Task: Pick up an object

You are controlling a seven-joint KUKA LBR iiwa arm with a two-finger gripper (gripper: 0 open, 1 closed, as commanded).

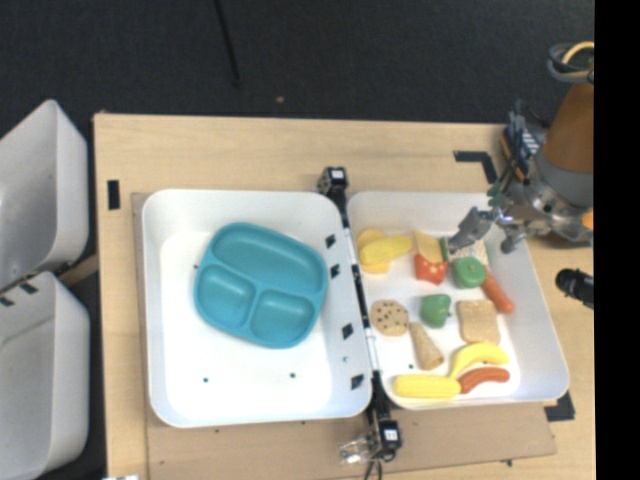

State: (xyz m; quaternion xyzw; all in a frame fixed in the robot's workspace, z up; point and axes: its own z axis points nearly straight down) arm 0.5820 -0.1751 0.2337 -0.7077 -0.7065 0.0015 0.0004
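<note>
- The grey arm (565, 158) with its orange band comes in from the right edge, above the far right corner of the right bin (545, 353).
- Its claw (468, 232) hangs low over the far part of that bin, slanting down and to the left; whether it is open or closed cannot be told, and nothing is visibly held.
- Just beside the claw tip lie a pale yellow wedge (429, 245), a red pepper piece (431, 269) and a round green item (468, 272).
- An orange carrot (499, 295) lies just right of the green item, pointing towards the near right.
- At the far left of this bin sits a yellow item (383, 251), close to the divider between the bins.
- In the middle of the bin are a speckled cookie (389, 316), a small green piece (435, 310) and a tan slice of bread (479, 320).
- A beige cone-shaped piece (427, 347) lies just nearer than the cookie.
- Along the near side are a banana (478, 356), a red sausage (484, 377) and a long yellow item (427, 386), the sausage touching the banana's lower edge.
- The left bin (170, 388) holds a blue divided plate (262, 284), lying flat, well apart from the claw.
- Both bins rest side by side on the wooden worktop (250, 148), with small black clips (333, 179) along their shared edge.
</note>
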